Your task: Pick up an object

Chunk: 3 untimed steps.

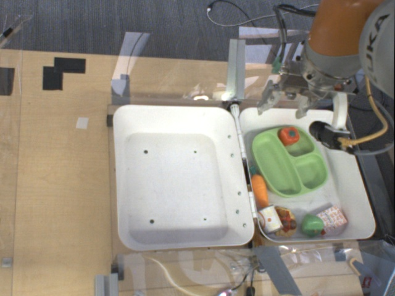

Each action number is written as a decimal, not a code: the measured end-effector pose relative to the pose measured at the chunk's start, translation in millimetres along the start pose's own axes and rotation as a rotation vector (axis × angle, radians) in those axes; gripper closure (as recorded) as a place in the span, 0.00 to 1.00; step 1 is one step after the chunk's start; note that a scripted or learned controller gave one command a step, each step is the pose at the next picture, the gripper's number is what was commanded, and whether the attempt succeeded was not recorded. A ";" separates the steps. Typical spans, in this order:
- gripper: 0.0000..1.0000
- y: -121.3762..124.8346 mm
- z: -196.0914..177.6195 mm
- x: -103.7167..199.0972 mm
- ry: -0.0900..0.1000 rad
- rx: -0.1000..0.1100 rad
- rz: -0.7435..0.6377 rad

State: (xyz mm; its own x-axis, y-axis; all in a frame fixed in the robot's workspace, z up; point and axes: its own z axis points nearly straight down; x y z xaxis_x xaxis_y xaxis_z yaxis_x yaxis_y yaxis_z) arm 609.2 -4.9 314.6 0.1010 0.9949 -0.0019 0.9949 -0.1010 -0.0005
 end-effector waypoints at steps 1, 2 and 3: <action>0.00 -61.4 68.6 81.9 0.000 0.003 0.063; 0.00 -30.2 204.3 128.3 0.002 0.003 -0.248; 0.00 5.7 126.8 238.9 0.002 -0.001 -0.107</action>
